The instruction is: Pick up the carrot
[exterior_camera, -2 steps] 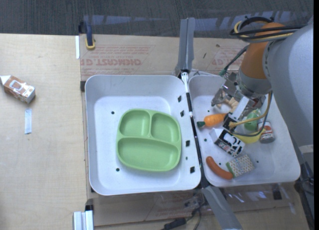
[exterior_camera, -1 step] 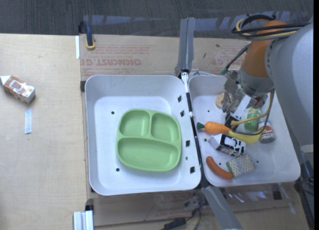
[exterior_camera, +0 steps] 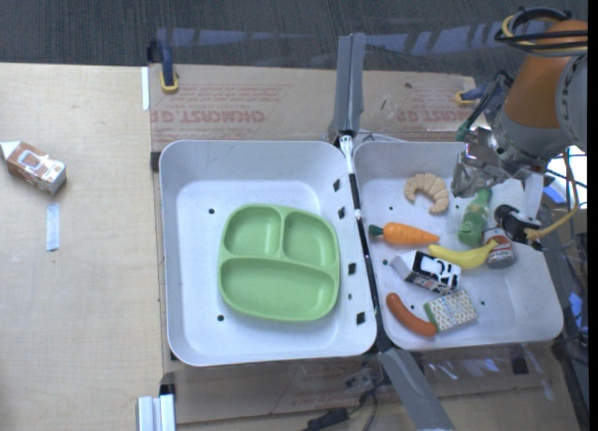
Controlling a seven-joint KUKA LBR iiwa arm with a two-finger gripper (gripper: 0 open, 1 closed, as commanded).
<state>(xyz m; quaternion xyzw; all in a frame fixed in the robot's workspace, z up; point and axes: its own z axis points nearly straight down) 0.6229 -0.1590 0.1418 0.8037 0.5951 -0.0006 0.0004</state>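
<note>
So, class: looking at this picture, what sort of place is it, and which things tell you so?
Probably a robot test bench in a lab, not a kitchen. A grey robot arm with an orange band reaches over two shallow white bins, the food is toys such as the orange plastic carrot, and cardboard lines the bench.

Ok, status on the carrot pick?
Hand over right bin's far side, above green bottle. Carrot lying loose near divider. Croissant between them.

The grey arm (exterior_camera: 547, 93) (orange band above its wrist) reaches in from the right, its gripper (exterior_camera: 470, 179) pointing down low over the right bin's far side.
</note>
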